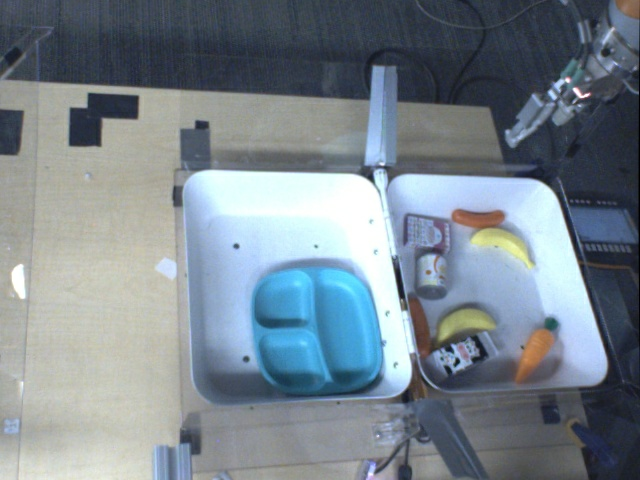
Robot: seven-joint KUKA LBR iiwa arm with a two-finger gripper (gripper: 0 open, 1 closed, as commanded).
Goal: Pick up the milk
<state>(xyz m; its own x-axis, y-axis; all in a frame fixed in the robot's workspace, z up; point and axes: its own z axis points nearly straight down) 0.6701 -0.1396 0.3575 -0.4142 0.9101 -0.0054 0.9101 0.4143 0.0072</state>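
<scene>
The milk (466, 354) is a small carton with a black-and-white cow pattern. It lies on its side at the front of the right bin (570, 268), just below a yellow banana (466, 320) and left of a carrot (537, 353). My gripper (538, 118) hangs above the bench beyond the right bin's far right corner, well away from the milk. It is open and nothing is between its fingers.
The right bin also holds a purple-labelled carton (427, 231), a small can (432, 273), a second banana (503, 245), a sausage (478, 216) and another sausage (417, 324) along the left wall. A blue divided plate (318, 328) lies in the left bin (215, 268).
</scene>
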